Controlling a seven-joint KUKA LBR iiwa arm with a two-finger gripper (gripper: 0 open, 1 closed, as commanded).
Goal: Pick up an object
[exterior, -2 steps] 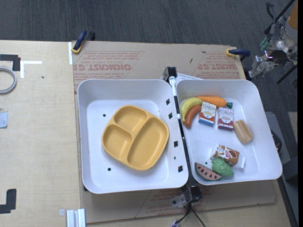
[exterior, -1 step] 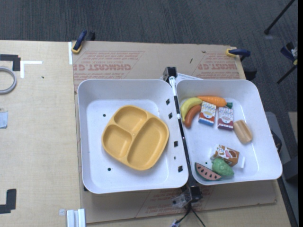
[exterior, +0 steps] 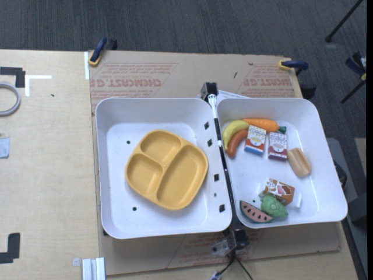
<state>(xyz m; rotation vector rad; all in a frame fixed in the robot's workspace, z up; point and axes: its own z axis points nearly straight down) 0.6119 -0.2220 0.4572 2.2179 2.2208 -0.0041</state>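
Just toy food [exterior: 262, 142] in right bin [exterior: 323, 156]

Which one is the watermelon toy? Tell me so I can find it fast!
Look in the right-hand white plastic bin, at its front corner nearest the middle divider. The small watermelon slice toy lies there, touching a leafy green vegetable toy. It alone is a red wedge with dark seeds and a green rind.
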